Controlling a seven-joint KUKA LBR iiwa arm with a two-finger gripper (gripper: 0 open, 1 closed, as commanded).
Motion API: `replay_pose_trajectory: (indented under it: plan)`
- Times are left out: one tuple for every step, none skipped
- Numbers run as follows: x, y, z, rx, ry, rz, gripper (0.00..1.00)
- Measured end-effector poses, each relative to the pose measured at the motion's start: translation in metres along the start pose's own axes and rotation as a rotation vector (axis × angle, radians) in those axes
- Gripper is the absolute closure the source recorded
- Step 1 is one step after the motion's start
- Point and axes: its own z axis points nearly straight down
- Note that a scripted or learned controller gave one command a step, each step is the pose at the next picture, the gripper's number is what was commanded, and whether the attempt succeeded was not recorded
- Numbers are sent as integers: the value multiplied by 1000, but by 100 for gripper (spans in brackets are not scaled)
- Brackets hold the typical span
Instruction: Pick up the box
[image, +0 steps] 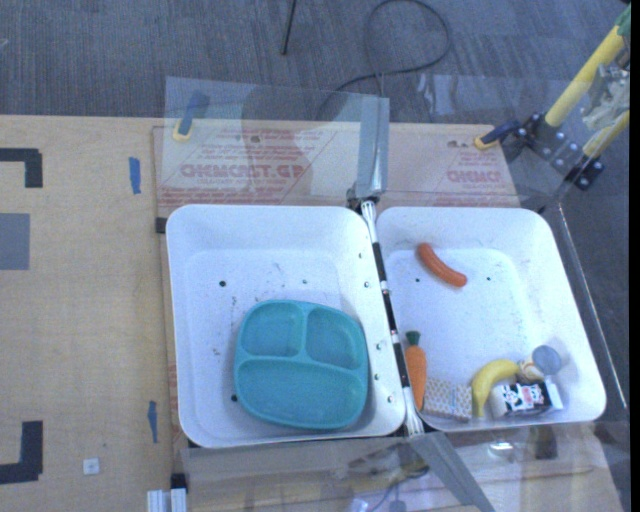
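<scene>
The box (448, 400), small, flat and speckled, is seen lying at the near wall of the right bin (573, 290), close to that bin's near left corner. It is flanked on its left by a carrot (415, 367), which is laid lengthwise along the bin's left wall with its green top pointing away; the two appear to touch. Just to the right of the box a banana (493, 380) is curved, and against the banana's right end a black-and-white carton (527, 398) is set. A grey-blue cap (546, 358) is placed just beyond the carton. A sausage (441, 265) is found well apart, toward the far side. The left bin (200, 250) is occupied by a teal divided plate (300, 365). Both bins are carried by the table (80, 330).
</scene>
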Motion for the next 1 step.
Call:
replay_pose_trajectory:
  plan:
    - [69,-13,0,4,2,-68,100]
